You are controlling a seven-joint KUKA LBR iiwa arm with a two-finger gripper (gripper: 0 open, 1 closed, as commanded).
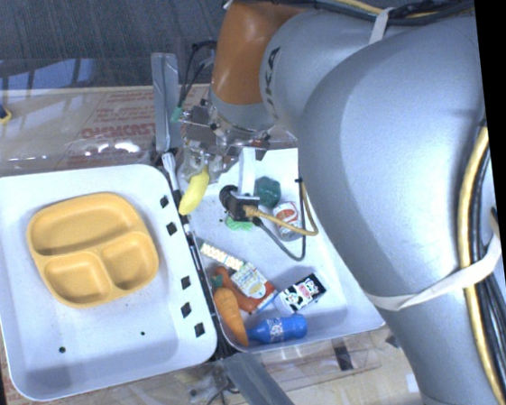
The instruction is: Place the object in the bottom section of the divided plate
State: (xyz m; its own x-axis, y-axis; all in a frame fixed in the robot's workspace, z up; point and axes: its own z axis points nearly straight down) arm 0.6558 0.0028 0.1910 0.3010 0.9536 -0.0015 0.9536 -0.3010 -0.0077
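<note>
Right now the gripper (pixel 202 168) hangs over the top of the right bin (pixel 338 310), and a small yellow banana (pixel 194 193) sits just under it. I cannot tell if it is clamped on the banana or only touching it. The banana looks like a light, stiff, smooth toy, so it may slip; its middle looks like the best spot to hold. One yellow divided plate (pixel 92 246) lies in the left bin (pixel 88 352), well apart from the banana. There are two bins. The right bin also has one carrot (pixel 231 317), one blue bottle (pixel 277 329) and one green thing (pixel 268 190).
</note>
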